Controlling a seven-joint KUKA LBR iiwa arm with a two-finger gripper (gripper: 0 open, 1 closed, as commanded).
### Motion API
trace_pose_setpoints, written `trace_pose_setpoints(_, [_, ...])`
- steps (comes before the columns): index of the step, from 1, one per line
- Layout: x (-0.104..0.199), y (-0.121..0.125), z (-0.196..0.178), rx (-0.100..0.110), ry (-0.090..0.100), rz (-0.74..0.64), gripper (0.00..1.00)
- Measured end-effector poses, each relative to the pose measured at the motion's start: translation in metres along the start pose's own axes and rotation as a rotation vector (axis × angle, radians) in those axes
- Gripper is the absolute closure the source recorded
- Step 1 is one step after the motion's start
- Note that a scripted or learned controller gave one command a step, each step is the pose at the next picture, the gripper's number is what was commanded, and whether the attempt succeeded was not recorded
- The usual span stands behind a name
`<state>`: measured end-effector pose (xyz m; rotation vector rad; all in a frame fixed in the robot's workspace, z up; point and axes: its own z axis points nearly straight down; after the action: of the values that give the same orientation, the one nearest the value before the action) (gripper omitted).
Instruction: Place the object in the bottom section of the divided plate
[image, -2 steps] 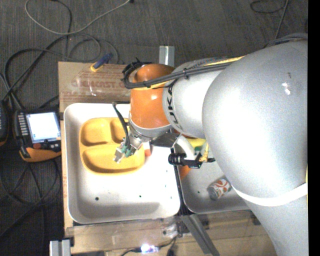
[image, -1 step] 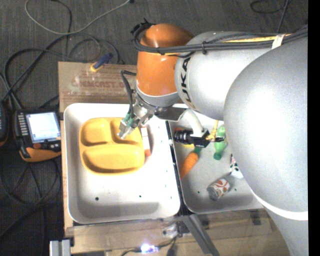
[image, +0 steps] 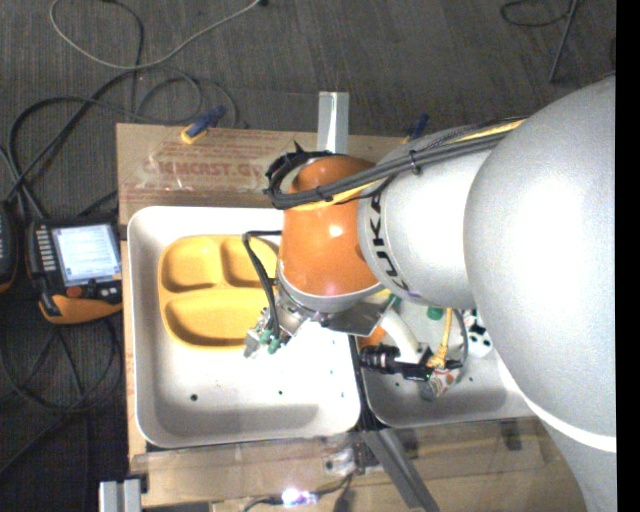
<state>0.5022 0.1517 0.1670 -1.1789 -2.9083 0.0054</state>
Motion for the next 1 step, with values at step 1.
trace_pose_setpoints(1, [-0.0060,-0.0250,-0.0511,-0.003,-0.004,-0.206,1.00])
